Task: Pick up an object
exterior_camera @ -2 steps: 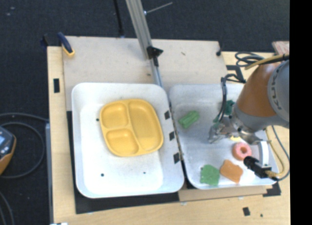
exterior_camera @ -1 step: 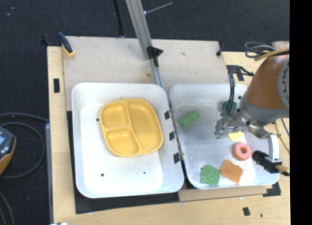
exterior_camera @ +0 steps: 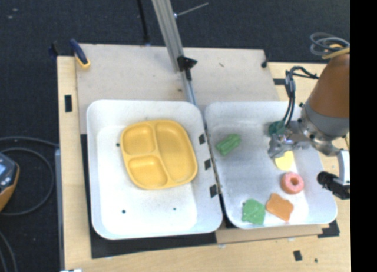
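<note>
Gripper (exterior_camera: 281, 147) low in right bin (exterior_camera: 247, 118), just above yellow piece (exterior_camera: 285, 161), pink ring (exterior_camera: 292, 182) nearby; jaws' state cannot be told.

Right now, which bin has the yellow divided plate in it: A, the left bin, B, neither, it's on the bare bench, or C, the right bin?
A: the yellow divided plate lies inside the left bin, while the right bin holds the small toy pieces, such as the pink donut and the orange piece.
</note>
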`<move>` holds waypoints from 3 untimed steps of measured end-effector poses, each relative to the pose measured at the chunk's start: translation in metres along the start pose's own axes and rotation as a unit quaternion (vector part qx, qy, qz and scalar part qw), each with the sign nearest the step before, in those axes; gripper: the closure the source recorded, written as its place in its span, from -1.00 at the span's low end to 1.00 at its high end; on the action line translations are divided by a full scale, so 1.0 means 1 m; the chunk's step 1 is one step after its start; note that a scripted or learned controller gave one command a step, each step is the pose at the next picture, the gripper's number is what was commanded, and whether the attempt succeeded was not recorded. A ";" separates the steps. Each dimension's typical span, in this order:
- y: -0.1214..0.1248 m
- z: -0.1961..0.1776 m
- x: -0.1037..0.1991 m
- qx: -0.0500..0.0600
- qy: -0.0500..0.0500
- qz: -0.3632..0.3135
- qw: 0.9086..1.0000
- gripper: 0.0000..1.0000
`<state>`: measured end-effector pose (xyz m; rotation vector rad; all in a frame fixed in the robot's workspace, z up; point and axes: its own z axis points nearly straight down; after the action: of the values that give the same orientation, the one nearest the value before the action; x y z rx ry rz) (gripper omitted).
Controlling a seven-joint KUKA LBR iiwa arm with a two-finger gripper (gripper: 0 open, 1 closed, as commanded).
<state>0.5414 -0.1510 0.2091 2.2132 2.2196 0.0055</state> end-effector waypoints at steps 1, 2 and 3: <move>0.012 -0.006 0.061 0.002 0.002 -0.003 1.000 1.00; 0.033 -0.016 0.120 0.002 0.002 -0.003 1.000 1.00; 0.039 -0.018 0.166 0.003 0.002 -0.002 1.000 1.00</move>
<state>0.5794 0.0150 0.2264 2.2129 2.2297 0.0035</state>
